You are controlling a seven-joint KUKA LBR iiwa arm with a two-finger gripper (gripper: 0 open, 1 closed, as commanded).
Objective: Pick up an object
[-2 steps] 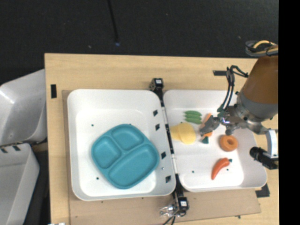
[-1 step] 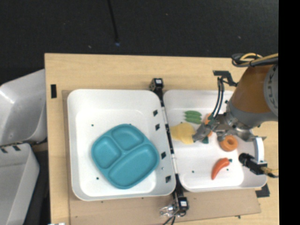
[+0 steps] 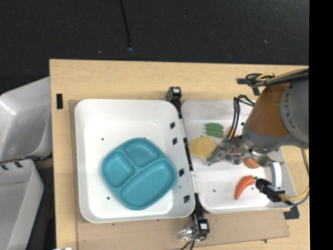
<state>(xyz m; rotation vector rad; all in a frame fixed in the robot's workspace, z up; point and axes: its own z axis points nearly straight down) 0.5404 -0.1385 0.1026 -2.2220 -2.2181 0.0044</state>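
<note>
Yellow object (image 3: 202, 147) (right bin (image 3: 208, 199), centre right of frame) lies just beside the hand (image 3: 222, 154); its grip unclear.

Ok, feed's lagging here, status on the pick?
Gripper low in right bin, beside yellow item; grasp not confirmed. Green item and orange-red item lie loose nearby. Blue tray in left bin.
</note>
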